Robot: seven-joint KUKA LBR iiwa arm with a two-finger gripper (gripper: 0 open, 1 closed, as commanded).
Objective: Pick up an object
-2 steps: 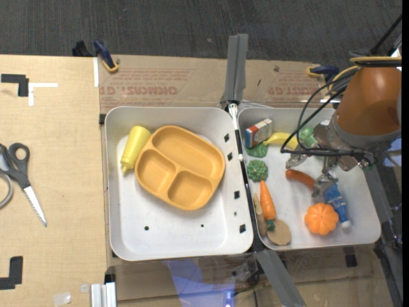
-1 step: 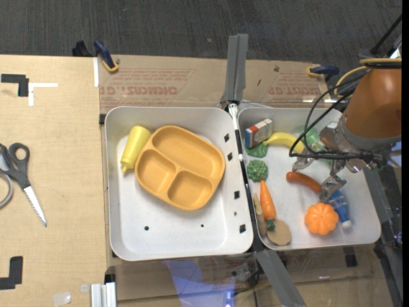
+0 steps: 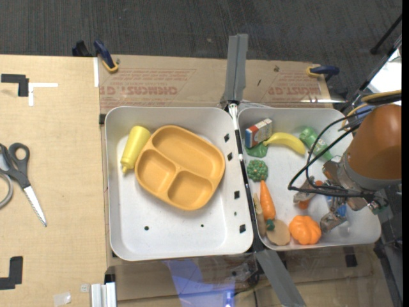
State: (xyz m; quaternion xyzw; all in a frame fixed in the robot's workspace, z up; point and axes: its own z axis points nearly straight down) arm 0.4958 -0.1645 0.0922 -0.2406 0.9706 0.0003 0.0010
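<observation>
The right bin [image 3: 358, 236] holds several toy foods. A yellow banana [image 3: 286, 142] lies at the back beside a small red and white box [image 3: 259, 132] and a green piece [image 3: 309, 137]. A green broccoli-like piece [image 3: 257, 170] and a carrot [image 3: 267, 201] lie along the left wall. An orange pumpkin [image 3: 305, 229] and a tan disc [image 3: 278, 235] sit at the front. My gripper [image 3: 318, 210] hangs low over the bin's right half, just above and right of the pumpkin. It is open, with nothing between its fingers.
The left bin [image 3: 128, 235] holds a yellow divided plate [image 3: 181, 167] and a yellow bottle [image 3: 134, 147]. The arm's orange band [image 3: 382, 142] and black cables [image 3: 319, 152] hang over the right bin's back right. Scissors [image 3: 22, 181] lie on the bench at far left.
</observation>
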